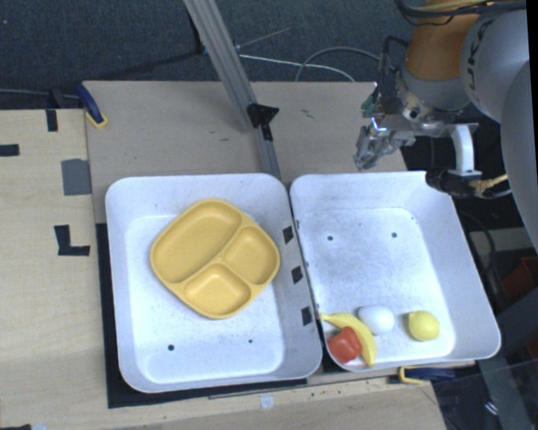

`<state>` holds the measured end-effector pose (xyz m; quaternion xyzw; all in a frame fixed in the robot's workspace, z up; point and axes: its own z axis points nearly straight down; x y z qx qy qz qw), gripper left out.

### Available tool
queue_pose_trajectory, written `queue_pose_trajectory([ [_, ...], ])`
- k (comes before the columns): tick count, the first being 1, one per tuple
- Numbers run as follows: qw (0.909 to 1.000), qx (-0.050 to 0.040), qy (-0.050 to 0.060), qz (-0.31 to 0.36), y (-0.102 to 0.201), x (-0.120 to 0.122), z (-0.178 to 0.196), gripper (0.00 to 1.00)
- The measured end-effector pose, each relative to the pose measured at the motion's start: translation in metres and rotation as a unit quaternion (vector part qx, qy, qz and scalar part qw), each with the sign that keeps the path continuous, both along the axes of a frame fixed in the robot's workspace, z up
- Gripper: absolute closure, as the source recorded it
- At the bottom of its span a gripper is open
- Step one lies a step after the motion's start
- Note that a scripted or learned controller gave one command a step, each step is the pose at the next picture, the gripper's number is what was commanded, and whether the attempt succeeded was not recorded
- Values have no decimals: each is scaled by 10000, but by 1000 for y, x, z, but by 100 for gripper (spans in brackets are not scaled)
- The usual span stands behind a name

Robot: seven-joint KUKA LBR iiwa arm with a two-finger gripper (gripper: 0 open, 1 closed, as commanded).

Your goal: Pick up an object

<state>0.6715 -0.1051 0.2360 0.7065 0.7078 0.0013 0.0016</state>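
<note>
My gripper [368, 153] hangs just beyond the far edge of the right bin [382, 247], its fingertips pointing down with nothing seen between them. At the near end of the right bin lie a yellow banana [360, 334], a red piece [345, 345] tucked against it, a white egg-like ball [377, 319] and a yellow lemon [424, 325]. These objects sit far from the gripper, at the opposite end of the bin. A yellow divided plate [215, 257] lies in the left bin [137, 292].
A grey metal post [231, 70] slants across the bench behind the bins, ending near the bins' shared far corner. Cables [332, 63] trail on the bench near the arm. Black tape marks [69, 240] dot the wooden surface at left.
</note>
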Motion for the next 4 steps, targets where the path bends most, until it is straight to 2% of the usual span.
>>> queue_pose_trajectory([
  [1, 10000, 3, 8, 0, 0, 1, 28, 100],
  [2, 10000, 6, 39, 14, 50, -25, 10, 100],
  [3, 10000, 8, 37, 18, 97, -52, 15, 100],
  [4, 10000, 6, 40, 23, 147, -67, 6, 100],
])
